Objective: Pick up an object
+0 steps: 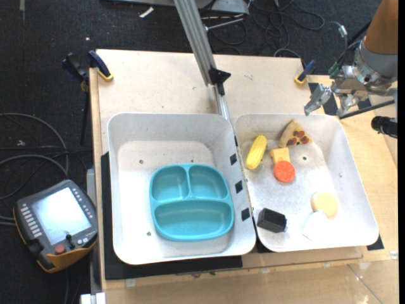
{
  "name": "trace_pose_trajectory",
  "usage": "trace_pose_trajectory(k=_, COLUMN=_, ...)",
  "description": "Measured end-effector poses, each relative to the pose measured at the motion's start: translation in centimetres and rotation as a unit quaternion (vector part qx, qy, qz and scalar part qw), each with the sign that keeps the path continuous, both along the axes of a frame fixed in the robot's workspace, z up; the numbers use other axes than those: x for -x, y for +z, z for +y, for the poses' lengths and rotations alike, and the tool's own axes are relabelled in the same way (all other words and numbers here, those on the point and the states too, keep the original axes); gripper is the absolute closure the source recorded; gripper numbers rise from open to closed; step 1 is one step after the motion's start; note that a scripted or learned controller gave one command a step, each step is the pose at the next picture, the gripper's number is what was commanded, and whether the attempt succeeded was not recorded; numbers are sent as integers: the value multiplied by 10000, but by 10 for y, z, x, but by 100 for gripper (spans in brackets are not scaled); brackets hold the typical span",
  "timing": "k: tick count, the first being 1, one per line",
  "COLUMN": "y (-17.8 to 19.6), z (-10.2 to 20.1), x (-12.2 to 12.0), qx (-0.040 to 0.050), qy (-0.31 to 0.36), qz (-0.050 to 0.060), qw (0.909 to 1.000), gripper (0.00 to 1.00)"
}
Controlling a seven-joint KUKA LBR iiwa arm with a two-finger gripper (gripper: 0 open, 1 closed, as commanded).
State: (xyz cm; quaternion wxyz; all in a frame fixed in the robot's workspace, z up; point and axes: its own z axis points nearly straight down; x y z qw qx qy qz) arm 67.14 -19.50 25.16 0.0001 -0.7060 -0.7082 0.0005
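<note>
Table (158, 81): a pale wooden top is seen carrying two shallow white bins side by side, with clamps at its far corners.
Left bin (126, 132): one thing is held here, a teal divided plate (190, 201) with three compartments, lying flat near the middle.
Right bin (351, 170): several small objects are scattered inside. A yellow corn cob (255, 151) lies near the left wall; a pizza slice (295, 133) sits at the far side; an orange-yellow piece (280, 154) touches a red disc (285, 172); a pale yellow round (324, 202) rests just beside a white lump (313, 223); a black block (271, 220) sits at the near left corner.
Arm (383, 37): cut off at the upper right edge.
Claw (319, 100): hovering above the right bin's far right corner, nothing seen between its fingers; open or clenched cannot be told.
Hard to make out: the white lump blends into the bin floor.
</note>
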Motion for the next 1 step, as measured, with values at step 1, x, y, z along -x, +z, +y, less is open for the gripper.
trace_pose_trajectory(k=1, y=0, z=0, x=0, qx=1, qy=1, qz=3, qw=10000, gripper=0)
